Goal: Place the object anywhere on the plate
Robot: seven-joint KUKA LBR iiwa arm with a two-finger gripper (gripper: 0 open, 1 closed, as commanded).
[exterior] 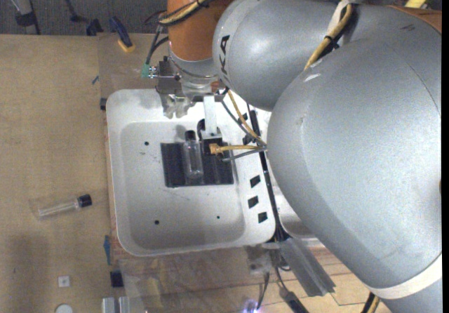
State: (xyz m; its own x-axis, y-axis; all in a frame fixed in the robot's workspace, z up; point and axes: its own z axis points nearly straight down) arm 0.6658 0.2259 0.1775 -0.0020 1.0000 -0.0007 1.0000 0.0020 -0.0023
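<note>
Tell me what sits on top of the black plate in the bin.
A clear tube lies on the black plate, near its middle. The arm covers the plate's upper right corner.

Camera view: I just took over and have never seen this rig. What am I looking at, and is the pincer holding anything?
One camera looks down at a slant on the bench. The big grey shape on the right is the robot arm, with an orange band above its wrist. Its pincer hangs over the far edge of the white bin. In the bin lies a black plate with a clear tube resting on it. A capped tube lies outside on the bench. The picture does not show the pincer holding anything.
</note>
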